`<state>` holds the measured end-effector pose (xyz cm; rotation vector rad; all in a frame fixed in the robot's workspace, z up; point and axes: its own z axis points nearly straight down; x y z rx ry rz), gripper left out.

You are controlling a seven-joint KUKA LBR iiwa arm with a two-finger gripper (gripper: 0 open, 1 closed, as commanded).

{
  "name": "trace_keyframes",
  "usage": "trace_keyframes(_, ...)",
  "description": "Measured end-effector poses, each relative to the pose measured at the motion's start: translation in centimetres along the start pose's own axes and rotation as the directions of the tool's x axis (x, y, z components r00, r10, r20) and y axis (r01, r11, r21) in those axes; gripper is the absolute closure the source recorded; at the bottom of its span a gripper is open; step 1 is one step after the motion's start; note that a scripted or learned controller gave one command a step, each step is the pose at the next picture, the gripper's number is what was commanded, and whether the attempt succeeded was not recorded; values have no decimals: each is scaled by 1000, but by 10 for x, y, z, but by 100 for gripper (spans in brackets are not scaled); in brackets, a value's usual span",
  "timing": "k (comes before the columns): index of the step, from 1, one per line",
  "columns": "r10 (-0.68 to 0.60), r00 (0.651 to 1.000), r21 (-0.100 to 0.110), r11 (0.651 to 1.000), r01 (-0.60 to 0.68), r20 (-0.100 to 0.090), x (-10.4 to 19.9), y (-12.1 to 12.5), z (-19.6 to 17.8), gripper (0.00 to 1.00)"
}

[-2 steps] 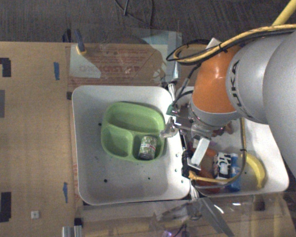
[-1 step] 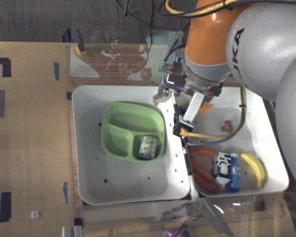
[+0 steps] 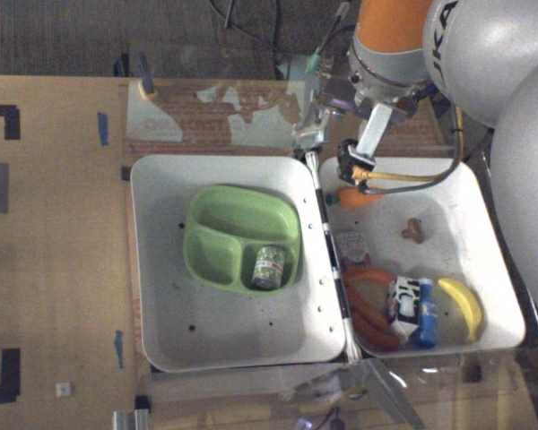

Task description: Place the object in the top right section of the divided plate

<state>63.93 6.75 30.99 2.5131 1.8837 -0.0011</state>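
Two white bins side by side. The left bin (image 3: 161,312) holds a green divided plate (image 3: 242,211), and the right bin (image 3: 489,231) holds loose items: a banana (image 3: 463,305), an orange piece (image 3: 360,197) at its back left corner, and others.

The likely task object is the small jar (image 3: 268,267), the only thing on the plate. It sits in the lower right compartment as the camera sees it, against the ridge that divides it from the big upper section. I can't tell whether it is upright or on its side; its label faces up at the lens.

The gripper (image 3: 309,135) hangs over the back rim where the two bins meet, just past the plate's upper right corner. I can't tell if it is released or clenched, and I see nothing in it.

Key relation: the jar lies down and slightly left of the gripper in the view, toward the near side of the left bin, with the upper section of the plate between them. My guess is the arm has to come forward across that section to reach the jar, then lift it back over the ridge. The orange piece is just as near on the other side, so a grab there is a risk.
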Motion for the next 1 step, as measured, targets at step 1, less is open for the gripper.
trace_keyframes(1, -29, 1000, -1, 1000, 29, 0, 26, 21, -47, 0)
